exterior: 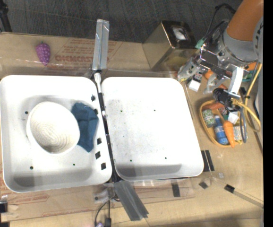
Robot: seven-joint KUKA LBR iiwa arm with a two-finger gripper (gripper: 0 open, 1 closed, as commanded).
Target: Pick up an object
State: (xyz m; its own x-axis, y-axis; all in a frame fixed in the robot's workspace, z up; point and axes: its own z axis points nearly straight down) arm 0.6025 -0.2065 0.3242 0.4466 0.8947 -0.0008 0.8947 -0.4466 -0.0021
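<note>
In the left bin (13,174) lies a round white woven object (53,126), like a cap or bowl turned over. A dark blue cloth (86,124) lies crumpled against its right side. My gripper (200,75) hangs at the upper right, beyond the right bin's (146,126) far right corner and above the bench. Nothing shows between its fingers. The grey arm with its orange band (244,13) rises behind it.
A purple grape bunch (43,52) lies on the bench behind the left bin. A yellow-rimmed basket (221,123) of small items stands right of the right bin. A brown box (172,44) sits behind the right bin.
</note>
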